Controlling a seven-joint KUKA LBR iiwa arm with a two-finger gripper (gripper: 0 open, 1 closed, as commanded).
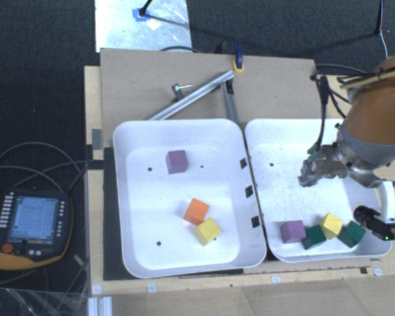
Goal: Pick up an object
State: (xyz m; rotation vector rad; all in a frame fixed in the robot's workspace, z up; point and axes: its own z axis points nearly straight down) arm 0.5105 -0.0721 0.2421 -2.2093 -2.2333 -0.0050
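Because the gripper (314,174) hung over bare floor in the right bin (276,131), apparently carrying nothing, the likeliest targets, a purple cube (292,230) and yellow cube (331,224), lay untouched along the near wall.

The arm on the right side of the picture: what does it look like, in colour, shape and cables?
The arm is thick and rounded, with a broad orange band above a grey wrist section. Below it sits the claw, a small grey metal part with a rough, angular outline. A thin dark cable runs down beside the arm towards the claw. A white part with a black piece that has a small green light sticks out at the lower right.
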